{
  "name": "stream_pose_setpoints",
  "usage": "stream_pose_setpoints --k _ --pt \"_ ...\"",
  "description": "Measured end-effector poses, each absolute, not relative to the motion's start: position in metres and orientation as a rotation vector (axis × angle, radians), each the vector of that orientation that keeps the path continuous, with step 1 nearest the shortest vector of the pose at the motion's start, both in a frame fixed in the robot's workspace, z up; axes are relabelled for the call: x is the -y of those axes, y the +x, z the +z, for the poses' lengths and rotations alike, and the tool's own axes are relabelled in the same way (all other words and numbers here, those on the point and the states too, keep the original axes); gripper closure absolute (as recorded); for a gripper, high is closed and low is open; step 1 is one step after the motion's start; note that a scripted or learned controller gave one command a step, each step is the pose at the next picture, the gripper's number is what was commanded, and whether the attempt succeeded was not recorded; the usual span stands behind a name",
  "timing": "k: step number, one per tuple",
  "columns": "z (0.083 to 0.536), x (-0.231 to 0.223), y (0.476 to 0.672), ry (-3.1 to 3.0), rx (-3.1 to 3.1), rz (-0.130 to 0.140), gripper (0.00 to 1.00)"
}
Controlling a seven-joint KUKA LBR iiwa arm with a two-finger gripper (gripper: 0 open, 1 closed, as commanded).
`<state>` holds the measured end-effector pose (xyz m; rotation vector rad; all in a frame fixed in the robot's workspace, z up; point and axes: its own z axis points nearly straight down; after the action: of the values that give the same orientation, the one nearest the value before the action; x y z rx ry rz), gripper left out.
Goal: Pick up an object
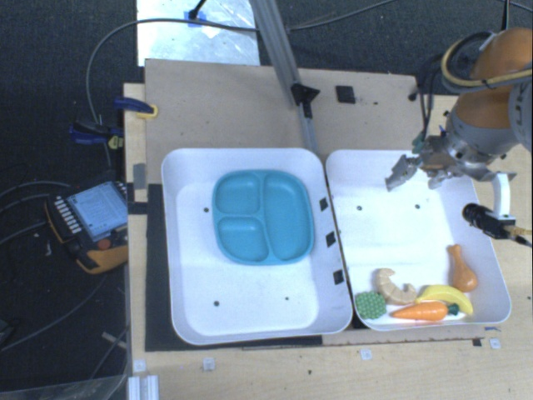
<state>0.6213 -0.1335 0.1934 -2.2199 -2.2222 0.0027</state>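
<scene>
We see toy food bunched in the right bin's (491, 248) near corner: a yellow banana (450, 296) lying on an orange carrot (420, 311), a green broccoli (371, 305) at the left end, a tan curled piece (391, 285) just behind, and a brown drumstick (460, 267) leaning near the right wall. The claw (403, 173) hangs over the bin's far side, well apart from the pile, carrying nothing; whether its fingers are spread, we cannot tell at this angle. The left bin (187, 307) holds a blue divided plate (263, 217). The arm (491, 82) is cut off at the right edge.
</scene>
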Motion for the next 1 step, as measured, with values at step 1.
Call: stream_pose_setpoints --k 1 --pt "0.1512 0.1331 0.6178 -2.22 2.222 0.003 0.0"
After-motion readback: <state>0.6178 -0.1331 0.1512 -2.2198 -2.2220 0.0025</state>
